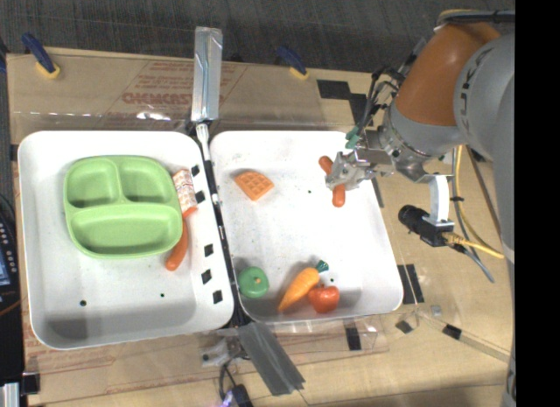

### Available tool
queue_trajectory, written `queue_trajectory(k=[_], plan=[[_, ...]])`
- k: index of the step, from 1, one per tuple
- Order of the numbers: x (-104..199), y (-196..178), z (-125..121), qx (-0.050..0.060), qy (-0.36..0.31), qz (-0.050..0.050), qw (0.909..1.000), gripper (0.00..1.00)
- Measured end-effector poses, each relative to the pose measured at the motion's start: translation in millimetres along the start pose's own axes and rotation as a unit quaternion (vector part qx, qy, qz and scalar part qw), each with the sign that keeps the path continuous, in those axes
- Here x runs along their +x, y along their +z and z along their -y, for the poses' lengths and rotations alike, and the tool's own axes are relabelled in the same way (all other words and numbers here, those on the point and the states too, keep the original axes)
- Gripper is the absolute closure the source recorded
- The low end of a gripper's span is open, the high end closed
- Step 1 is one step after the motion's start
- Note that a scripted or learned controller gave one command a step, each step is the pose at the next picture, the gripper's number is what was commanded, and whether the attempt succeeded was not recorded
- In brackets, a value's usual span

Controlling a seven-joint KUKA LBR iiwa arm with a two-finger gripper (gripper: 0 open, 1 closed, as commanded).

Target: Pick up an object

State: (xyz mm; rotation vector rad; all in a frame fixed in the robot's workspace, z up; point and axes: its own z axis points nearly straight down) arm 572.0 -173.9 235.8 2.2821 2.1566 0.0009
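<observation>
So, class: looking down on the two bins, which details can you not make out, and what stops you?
- Gripper: fingers too small and cluttered to read against the orange-red piece beneath.
- Small packet: label too small to read; the green tray covers its left edge.
- Tomato: partly behind the carrot.
- Arm: cut off by the frame's top.

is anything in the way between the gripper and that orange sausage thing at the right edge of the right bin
Nothing visible stands between them. The gripper sits right over the orange sausage, whose ends show on either side of it near the right bin's far right wall. The waffle lies well to its left, the other toy food at the near wall.
</observation>
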Motion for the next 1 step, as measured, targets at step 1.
queue_trajectory(k=[1], plan=[[40.8,9.6,35.6,0.003,-0.012,0.0,0.9999,1.0]])
